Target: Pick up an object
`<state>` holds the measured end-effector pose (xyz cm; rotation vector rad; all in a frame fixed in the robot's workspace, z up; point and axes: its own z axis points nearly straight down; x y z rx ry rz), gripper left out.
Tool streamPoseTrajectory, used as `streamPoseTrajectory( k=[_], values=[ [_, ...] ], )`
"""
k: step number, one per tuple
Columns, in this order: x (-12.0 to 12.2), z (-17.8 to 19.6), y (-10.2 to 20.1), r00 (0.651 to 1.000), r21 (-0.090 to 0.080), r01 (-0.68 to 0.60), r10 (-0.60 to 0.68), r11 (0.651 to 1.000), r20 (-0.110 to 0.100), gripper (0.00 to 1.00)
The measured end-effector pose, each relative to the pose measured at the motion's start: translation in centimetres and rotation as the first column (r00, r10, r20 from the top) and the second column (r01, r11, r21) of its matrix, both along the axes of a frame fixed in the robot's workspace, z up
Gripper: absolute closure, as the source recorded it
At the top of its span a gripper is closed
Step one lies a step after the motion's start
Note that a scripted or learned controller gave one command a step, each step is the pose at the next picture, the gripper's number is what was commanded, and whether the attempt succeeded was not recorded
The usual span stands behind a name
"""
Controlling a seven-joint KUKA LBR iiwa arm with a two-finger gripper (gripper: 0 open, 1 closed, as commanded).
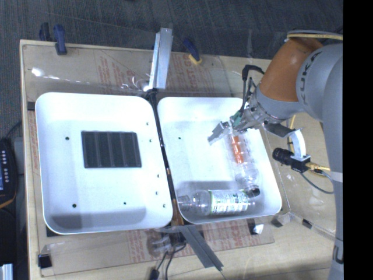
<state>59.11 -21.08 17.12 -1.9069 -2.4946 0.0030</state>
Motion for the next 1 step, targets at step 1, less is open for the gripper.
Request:
streamPoseTrajectory(
  k=[1],
  values=[
    [-8.38, -6.03, 0.06, 0.997, 0.002, -0.077, 0.077, 0.997, -0.001, 0.00]
  ],
)
